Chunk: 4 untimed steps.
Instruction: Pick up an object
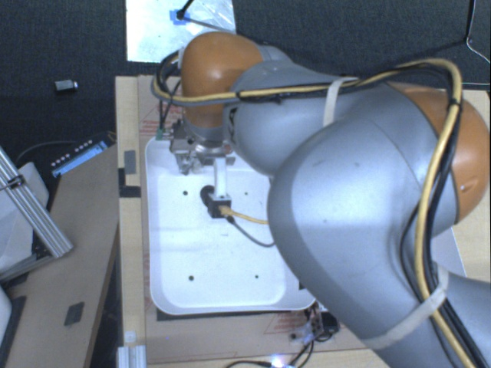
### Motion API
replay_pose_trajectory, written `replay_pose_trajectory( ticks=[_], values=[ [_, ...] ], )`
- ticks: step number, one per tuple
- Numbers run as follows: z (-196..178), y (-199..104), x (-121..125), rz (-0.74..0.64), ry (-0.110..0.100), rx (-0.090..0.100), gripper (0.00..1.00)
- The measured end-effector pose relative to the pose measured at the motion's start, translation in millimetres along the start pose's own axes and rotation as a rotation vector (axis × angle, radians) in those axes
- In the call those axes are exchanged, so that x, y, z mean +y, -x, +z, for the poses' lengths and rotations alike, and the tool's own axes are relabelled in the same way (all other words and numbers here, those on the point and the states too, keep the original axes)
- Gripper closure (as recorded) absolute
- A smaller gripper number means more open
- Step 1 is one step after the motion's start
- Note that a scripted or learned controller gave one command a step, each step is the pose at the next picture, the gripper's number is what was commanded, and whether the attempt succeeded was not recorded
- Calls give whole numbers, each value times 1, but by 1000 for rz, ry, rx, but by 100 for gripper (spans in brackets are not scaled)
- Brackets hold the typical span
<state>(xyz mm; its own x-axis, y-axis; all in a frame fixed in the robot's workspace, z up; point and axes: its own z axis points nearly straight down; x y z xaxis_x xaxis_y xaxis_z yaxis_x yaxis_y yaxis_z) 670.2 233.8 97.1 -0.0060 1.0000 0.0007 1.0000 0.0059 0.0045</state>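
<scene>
My gripper (201,158) hangs low over the far end of the left white bin (165,282), just inside its back wall, under the orange wrist band (211,67). No loose object shows between or beside it. On the bin's white floor I see a few small dark dots. The big grey arm (360,205) reaches in from the right and hides the right bin and the left bin's right side.
A wooden bench surface (77,282) lies left of the bin, with an aluminium rail (31,213) at the far left. A shiny sheet (173,18) lies behind the bins. Wires sit near the bin's front edge (307,332).
</scene>
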Motion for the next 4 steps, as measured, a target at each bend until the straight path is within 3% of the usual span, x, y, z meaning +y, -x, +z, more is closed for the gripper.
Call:
replay_pose_trajectory(
  ticks=[1, 4],
  values=[
    [12, 0, -1, 1, -3, -1, 100],
    [0, -1, 0, 0, 0, 0, 100]
  ],
)
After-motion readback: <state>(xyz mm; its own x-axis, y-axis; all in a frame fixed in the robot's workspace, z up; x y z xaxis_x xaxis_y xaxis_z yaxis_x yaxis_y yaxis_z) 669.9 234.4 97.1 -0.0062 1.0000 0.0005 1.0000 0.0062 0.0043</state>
